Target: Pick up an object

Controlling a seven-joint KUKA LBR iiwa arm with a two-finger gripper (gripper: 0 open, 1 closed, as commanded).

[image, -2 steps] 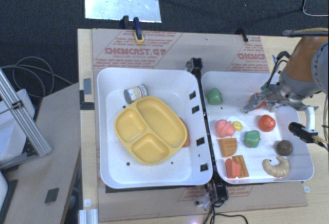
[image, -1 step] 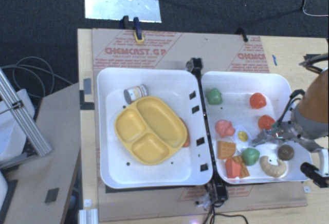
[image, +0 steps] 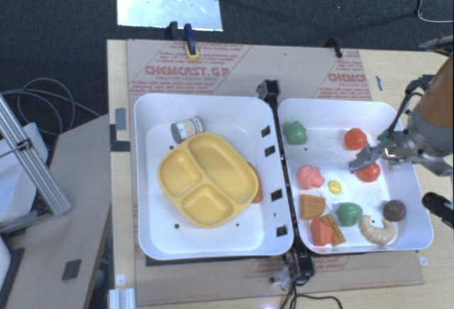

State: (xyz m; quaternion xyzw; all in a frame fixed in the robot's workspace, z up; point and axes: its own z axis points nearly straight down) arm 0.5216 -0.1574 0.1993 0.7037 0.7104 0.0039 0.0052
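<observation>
The right bin (image: 333,113) holds several toy foods. Among them are a green piece (image: 295,133), a red tomato (image: 355,138), a pink piece (image: 309,176) and a small yellow piece (image: 334,187). Nearer the front lie an orange waffle (image: 311,205), a green ball (image: 348,212), a red-orange block (image: 325,229), a beige croissant (image: 377,231) and a brown ball (image: 394,210). My gripper (image: 365,159) reaches in from the right and hangs just above another red piece (image: 368,173), partly covering it. Nothing is visibly held.
The left bin (image: 152,229) carries a yellow divided plate (image: 207,178) and a small tin (image: 186,129) lying at its back. A black divider (image: 278,159) runs between the two bins. Cables and a stand lie beyond the bench at the back.
</observation>
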